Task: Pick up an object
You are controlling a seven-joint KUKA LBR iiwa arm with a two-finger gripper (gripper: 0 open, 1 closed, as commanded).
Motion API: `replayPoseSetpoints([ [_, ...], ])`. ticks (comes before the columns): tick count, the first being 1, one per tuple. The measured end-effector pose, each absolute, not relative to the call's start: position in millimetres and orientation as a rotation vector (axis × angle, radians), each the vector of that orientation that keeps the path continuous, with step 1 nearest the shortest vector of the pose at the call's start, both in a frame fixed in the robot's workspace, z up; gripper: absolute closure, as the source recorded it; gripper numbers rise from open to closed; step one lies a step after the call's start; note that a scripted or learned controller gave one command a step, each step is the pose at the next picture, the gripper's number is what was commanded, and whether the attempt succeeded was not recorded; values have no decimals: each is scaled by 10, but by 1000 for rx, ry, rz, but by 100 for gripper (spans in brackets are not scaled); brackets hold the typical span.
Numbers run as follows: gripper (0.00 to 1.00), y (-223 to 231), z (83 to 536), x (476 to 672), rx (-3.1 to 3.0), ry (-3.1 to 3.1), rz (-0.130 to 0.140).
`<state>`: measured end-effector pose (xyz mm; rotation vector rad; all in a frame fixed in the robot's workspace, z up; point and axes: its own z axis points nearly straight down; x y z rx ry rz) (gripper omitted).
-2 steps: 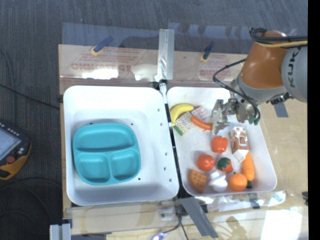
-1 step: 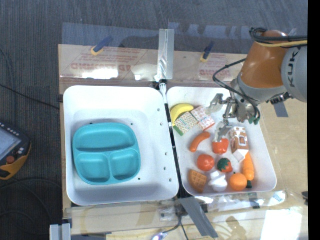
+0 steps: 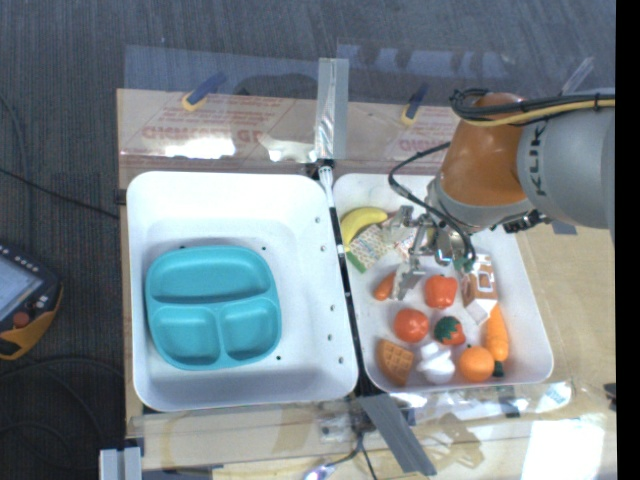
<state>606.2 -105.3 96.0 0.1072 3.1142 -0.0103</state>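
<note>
Sitting side by side on the bench (image 3: 575, 268): two bins, the left bin (image 3: 300, 193) and the right bin (image 3: 530, 298), touching along their inner rims. Lying in the left bin, toward its left and front edges: a divided tray (image 3: 212, 305) (one long compartment at the back, two smaller ones in front). Crowding the right bin: a banana (image 3: 362, 219) at its back left corner, a waffle (image 3: 395, 359) near its front left corner, two tomatoes (image 3: 410, 324) in the middle, a carrot (image 3: 497, 334) by the right edge. Hanging over the right bin's back half: the gripper (image 3: 432, 253), reaching in from the right.
</note>
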Motion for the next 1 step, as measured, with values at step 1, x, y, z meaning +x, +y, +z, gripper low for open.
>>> replayPoseSetpoints([
  [1,0,-1097,976,5740,173,3100,-6],
])
